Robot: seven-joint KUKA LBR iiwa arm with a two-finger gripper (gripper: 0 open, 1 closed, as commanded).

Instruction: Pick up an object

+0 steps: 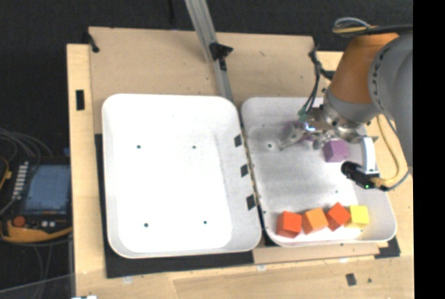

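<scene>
A: Purple block (336,150) sits in your right bin (278,179), toward its far right side, just beneath the wrist of the arm (361,85). It lies on the bin floor, partly overlapped by the gripper hardware above it.

B: And the gripper (306,132)?

A: You see it low over the right bin, just left of the purple block. Metal parts stick out leftward from it. Whether the fingers are open or closed, you cannot tell from this angle. You see nothing between them, so log no hold on the block.

B: Other pieces?

A: Four, in a row along the near edge of the right bin. Left to right: red-orange block (289,223), orange block (315,220), red block (338,215), yellow block (359,214). Each touches or nearly touches its neighbour. They stand well apart from the purple block.

B: Left bin (170,172)?

A: White, with a few small dark dots on the floor. It butts against the right bin, with dark clips along the seam.

B: Surroundings?

A: Both bins rest on your tan table (160,54). A grey metal rail (198,9) slants down from the top to the far edge of the bins. A handheld pendant with a blue screen (43,195) lies off the table at far left.
</scene>
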